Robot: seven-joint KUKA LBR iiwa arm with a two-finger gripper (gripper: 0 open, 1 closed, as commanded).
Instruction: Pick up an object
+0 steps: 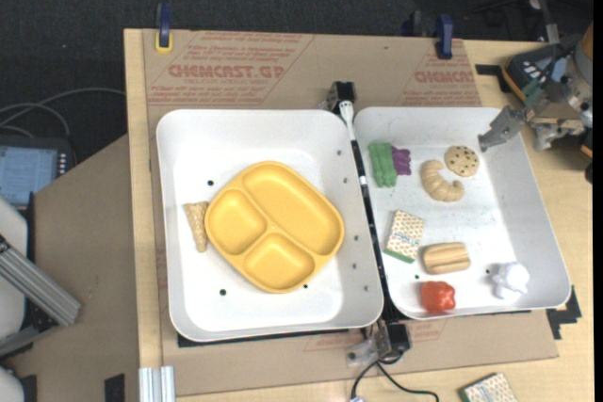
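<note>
The right bin (537,202) holds several toy foods: a green piece (382,164) with a purple piece (402,161) beside it, a croissant (441,182), a chocolate-chip cookie (462,161), a sandwich wedge (404,235), a hot dog bun (444,257), a red piece (437,297) and a white crumpled piece (510,279). My gripper (494,135) hangs over the bin's far right corner, just right of the cookie and apart from it. I see nothing held in it.
The left bin (179,155) carries a yellow divided plate (273,226) and a tan wafer (197,225) at the plate's left. A black divider (363,193) runs between the bins. The arm's wrist (556,99) comes in from the upper right.
</note>
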